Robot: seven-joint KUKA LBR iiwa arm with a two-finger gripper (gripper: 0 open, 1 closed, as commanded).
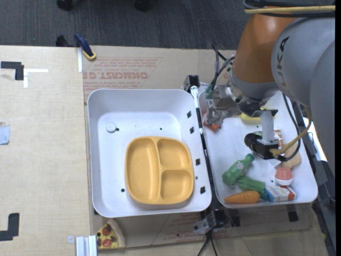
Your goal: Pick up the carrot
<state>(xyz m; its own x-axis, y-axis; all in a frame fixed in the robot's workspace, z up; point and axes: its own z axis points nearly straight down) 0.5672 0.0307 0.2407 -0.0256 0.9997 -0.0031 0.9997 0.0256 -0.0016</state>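
Right bin (pixel 225 149), hand (pixel 215 115) at far corner

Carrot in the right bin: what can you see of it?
The carrot is a smooth orange toy, plastic by its look, tapering to a point at the view's left. It lies on its side along the right bin's near wall. A green toy seems to touch it; a small carton sits by its thick end.

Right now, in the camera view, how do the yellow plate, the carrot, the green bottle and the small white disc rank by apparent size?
1. yellow plate, by far the largest.
2. carrot and green bottle: these look about alike, so I do not rank them.
3. white disc, the smallest.
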